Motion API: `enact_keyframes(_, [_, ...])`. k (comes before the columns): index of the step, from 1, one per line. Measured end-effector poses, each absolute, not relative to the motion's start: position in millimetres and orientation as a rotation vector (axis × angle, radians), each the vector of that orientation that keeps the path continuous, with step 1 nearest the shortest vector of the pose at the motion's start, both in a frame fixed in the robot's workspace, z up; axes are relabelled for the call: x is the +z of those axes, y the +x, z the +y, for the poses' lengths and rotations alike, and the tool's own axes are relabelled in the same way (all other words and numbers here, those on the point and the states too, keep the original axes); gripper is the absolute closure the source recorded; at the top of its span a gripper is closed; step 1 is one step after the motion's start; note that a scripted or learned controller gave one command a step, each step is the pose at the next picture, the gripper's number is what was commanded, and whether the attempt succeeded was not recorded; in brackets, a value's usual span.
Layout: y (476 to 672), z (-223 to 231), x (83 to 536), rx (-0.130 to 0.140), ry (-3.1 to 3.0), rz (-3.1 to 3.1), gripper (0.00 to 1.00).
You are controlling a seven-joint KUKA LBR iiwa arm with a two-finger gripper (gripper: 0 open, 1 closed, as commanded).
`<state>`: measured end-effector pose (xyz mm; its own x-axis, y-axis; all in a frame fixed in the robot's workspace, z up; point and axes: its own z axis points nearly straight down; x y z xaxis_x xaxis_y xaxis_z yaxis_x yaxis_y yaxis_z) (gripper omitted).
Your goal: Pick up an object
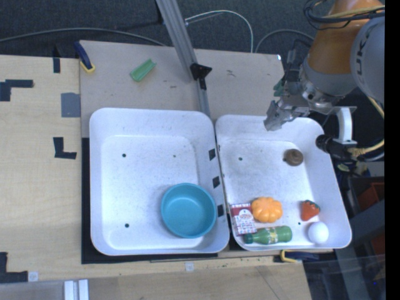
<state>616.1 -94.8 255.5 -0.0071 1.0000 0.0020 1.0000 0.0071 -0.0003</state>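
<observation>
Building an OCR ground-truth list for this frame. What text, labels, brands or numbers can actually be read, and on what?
"UK": dark letters on the grey arm casing, cut off by the frame edge, so partial.
Red and white packet in the right bin: it carries print, too small and blurred to read.
Green bottle: label area blurred, unreadable.
No other readable text.

A green clip (142, 70) and a blue clamp (84, 57) lie on the bench (37, 167).
</observation>
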Motion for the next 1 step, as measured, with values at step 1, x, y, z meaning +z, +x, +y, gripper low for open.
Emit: enact_keyframes(1, [615.9, -40.4, 240.4, 0.002, -2.212, -2.227, 1.00])
